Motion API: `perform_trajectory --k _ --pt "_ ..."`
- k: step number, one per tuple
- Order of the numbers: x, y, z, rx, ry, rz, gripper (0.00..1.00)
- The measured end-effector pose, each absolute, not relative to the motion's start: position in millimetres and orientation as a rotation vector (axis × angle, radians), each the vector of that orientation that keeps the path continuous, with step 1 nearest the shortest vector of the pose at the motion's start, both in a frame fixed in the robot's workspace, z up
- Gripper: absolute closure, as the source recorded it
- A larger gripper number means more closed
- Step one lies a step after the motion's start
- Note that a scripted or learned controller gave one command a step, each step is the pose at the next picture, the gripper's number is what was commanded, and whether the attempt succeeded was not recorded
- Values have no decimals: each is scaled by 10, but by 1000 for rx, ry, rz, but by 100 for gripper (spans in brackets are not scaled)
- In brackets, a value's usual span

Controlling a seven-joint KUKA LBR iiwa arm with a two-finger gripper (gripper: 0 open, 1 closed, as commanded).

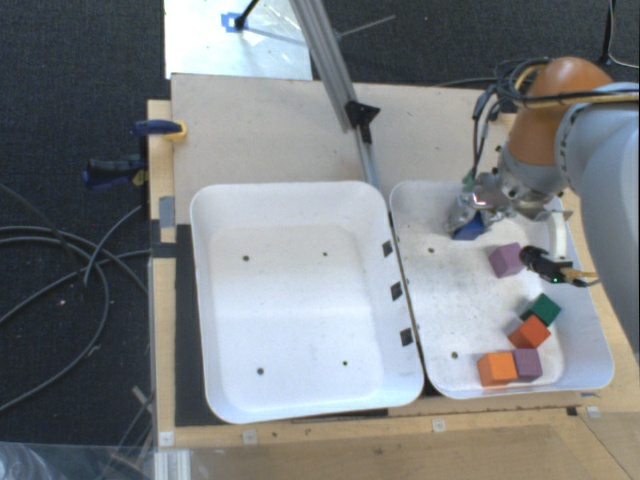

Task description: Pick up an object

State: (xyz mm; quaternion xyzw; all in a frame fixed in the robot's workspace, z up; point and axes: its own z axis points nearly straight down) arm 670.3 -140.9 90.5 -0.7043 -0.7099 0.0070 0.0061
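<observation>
While I watch from the overhead cam, the gripper (468, 211) sits low in the far part of the right bin (440, 368), at a blue block (468, 229). The block is touching or just under the tips; I can't tell if it's actually between them, or if the jaws are apart or together. Near, toward the arm side and nearer the cam: a purple block (506, 260). Further out, approx. at the bin's near right corner: green block (545, 309), red block (529, 332), orange block (497, 368) w/ a 2nd purple block (529, 364) touching it. Well apart, across the divide: the left bin (215, 208).
</observation>
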Motion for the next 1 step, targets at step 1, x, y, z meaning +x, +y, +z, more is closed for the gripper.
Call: perform_trajectory --k 1 --pt "6525 -1849 1827 -2229 -2227 -5 100"
